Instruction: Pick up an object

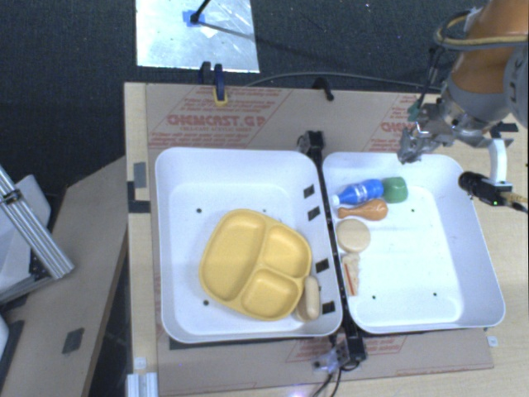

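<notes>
My gripper point(411, 151) hangs over the far edge of the right bin point(438, 288), above and to the right of the objects, holding nothing I can see. In the right bin, near its left wall, lie a blue bottle point(359, 193), a green round piece point(395, 189), a tan drumstick-shaped toy point(365, 211), a beige disc point(353, 236) and a small pale stick with orange point(351, 271). The left bin point(190, 197) holds a yellow divided tray point(254, 263) and a small tan bread-like piece point(310, 297) at its right edge.
A black divider strip point(328, 222) runs between the two bins. The right bin's middle and right part is bare white floor. A blue-and-yellow clamp point(218, 83) stands at the bench's far edge, and a shiny sheet point(197, 23) lies beyond it.
</notes>
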Available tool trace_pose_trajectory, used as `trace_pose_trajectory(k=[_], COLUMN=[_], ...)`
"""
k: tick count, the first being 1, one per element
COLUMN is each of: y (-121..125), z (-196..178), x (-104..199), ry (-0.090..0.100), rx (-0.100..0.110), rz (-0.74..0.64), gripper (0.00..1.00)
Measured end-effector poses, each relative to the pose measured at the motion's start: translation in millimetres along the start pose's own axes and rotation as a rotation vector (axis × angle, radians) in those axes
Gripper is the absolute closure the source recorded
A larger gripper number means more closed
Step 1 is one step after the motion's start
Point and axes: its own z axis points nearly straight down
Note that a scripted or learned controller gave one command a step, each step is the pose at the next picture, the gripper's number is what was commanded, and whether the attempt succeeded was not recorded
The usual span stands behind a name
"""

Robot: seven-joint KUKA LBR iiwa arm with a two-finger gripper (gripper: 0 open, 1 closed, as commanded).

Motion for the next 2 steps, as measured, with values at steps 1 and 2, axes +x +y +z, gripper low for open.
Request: trace_pose_trajectory(k=[1,2], y=[4.7,-2.9], z=[6.4,3.3], x=[62.3,118.7], ry=[0.003,0.003], rx=[0.005,0.007], rz=[-0.004,-0.003], gripper=[1.00,1.00])
